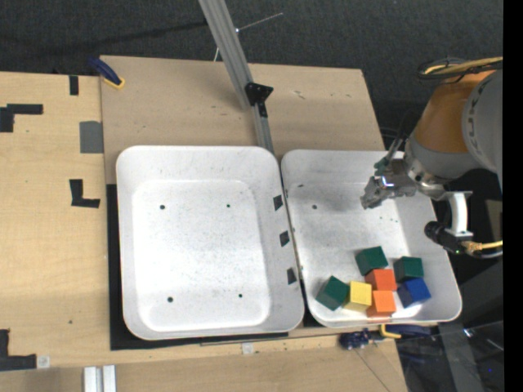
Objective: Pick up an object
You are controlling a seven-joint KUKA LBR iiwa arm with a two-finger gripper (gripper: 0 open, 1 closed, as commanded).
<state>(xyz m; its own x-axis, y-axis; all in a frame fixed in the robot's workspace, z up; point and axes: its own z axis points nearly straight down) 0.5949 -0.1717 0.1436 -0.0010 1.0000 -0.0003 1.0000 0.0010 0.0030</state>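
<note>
Several small blocks lie clustered in the near right corner of the right bin (327, 211): a green block (372, 259), another green one (333, 291), a yellow block (360, 293), two orange blocks (382, 288), a green block (409, 266) and a blue block (415, 291). My gripper (377, 188) hangs over the far right part of that bin, well behind the blocks. Nothing shows between its fingers, and the blocks lie apart from it.
The left bin (200, 239) sits beside the right one. A slanted metal pole (233, 43) runs from the top down to the gap between the bins. The grey and orange arm (453, 129) fills the right side.
</note>
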